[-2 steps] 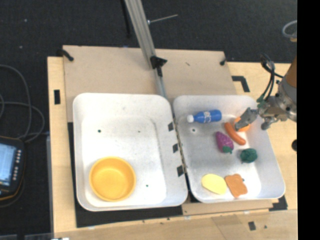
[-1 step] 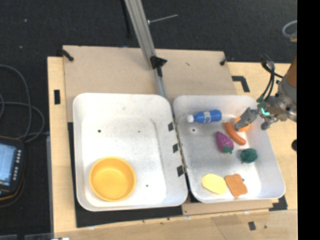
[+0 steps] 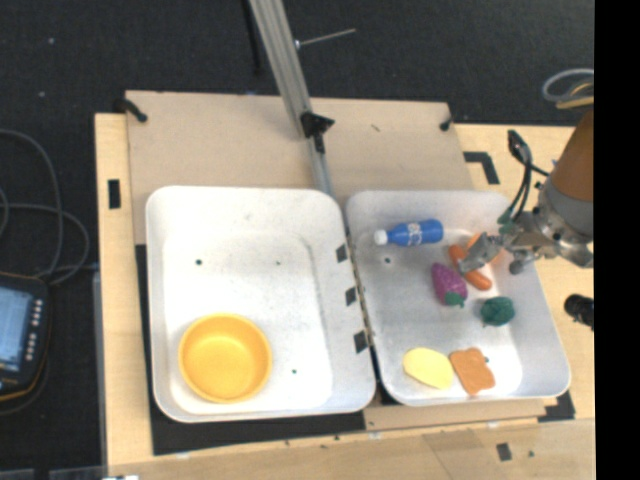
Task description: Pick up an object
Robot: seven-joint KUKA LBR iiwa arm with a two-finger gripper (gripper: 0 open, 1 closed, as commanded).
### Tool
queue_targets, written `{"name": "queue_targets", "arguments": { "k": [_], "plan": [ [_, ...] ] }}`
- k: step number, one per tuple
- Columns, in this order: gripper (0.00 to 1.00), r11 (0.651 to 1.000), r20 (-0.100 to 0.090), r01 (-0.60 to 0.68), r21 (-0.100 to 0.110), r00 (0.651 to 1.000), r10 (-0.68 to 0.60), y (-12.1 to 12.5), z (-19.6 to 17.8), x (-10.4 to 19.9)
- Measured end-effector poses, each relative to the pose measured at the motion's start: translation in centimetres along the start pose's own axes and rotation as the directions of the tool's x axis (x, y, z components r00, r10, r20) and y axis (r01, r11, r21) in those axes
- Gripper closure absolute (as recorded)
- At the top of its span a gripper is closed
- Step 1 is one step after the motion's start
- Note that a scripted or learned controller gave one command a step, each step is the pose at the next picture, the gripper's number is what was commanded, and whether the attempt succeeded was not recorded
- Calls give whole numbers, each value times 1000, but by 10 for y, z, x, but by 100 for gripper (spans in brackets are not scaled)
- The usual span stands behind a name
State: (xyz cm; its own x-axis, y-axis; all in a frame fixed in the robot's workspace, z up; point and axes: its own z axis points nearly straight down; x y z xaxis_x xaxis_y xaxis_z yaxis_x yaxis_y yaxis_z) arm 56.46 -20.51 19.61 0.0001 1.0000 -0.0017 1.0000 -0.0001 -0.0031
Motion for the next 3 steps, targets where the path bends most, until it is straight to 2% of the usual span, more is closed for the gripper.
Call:
{"name": "queue_targets", "arguments": {
  "k": [1, 2, 3],
  "plan": [
    [0, 1000, -1, 0, 2, 1000, 0, 1, 62, 4],
    [0, 1000, 0, -1, -1, 1000, 1, 1, 97, 3],
    [100, 1000, 1, -4, -7, 1000, 4, 2, 84, 1]
  ]
}}
